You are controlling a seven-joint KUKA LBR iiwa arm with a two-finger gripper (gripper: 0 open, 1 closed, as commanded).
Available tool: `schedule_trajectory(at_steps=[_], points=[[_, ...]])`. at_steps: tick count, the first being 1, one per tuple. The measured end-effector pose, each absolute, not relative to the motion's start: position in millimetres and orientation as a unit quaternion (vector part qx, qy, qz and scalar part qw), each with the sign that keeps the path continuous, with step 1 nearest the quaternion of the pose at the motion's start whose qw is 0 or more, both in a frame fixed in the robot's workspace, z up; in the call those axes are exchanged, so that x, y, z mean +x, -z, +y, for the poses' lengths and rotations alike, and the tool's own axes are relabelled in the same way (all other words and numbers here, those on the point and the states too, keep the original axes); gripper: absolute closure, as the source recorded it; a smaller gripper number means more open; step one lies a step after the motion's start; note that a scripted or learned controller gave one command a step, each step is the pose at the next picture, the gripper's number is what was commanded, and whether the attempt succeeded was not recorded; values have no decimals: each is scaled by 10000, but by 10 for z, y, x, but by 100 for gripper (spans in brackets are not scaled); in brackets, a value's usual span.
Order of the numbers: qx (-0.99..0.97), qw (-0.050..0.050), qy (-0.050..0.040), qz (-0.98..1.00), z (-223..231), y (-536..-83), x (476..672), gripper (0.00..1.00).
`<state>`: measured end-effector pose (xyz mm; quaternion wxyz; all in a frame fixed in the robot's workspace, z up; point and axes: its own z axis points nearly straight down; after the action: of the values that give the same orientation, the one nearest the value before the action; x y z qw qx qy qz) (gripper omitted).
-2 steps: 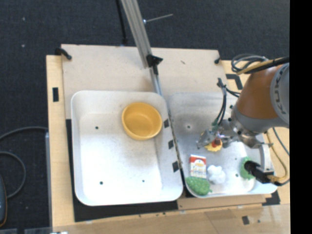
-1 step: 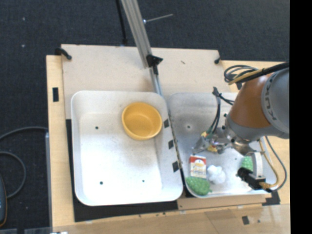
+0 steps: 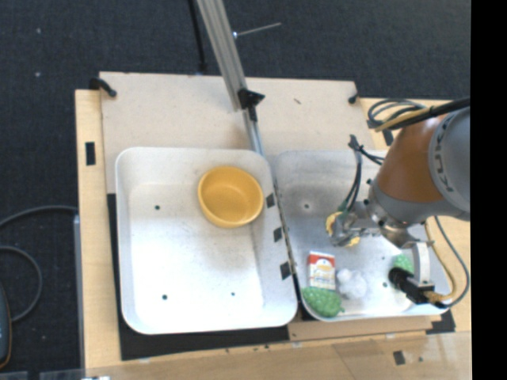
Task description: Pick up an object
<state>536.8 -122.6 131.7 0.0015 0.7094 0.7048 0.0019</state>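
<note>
My gripper [image 3: 345, 233] is low over the right bin [image 3: 305, 180], near its middle, with the grey and orange arm [image 3: 412, 169] reaching in from the right. A small yellow-green thing [image 3: 332, 224] shows at the gripper's left side; I cannot tell if it is held. Just below the gripper lie a red and white packet [image 3: 321, 270], a pale rounded thing [image 3: 352, 283] and a green knobbly thing [image 3: 323, 300] at the bin's front edge. Another green thing [image 3: 404, 260] lies to the right, partly hidden by the wrist.
A yellow bowl [image 3: 230, 195] stands upright in the left bin [image 3: 158, 291], near its back right. A metal post [image 3: 226, 46] slants up from between the bins at the back. The right bin's back half is bare.
</note>
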Motion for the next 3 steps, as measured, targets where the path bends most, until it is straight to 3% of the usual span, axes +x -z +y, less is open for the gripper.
schedule_trajectory(at_steps=[3], points=[[7057,33,-22,7085,-1185,-2807,5276,100]])
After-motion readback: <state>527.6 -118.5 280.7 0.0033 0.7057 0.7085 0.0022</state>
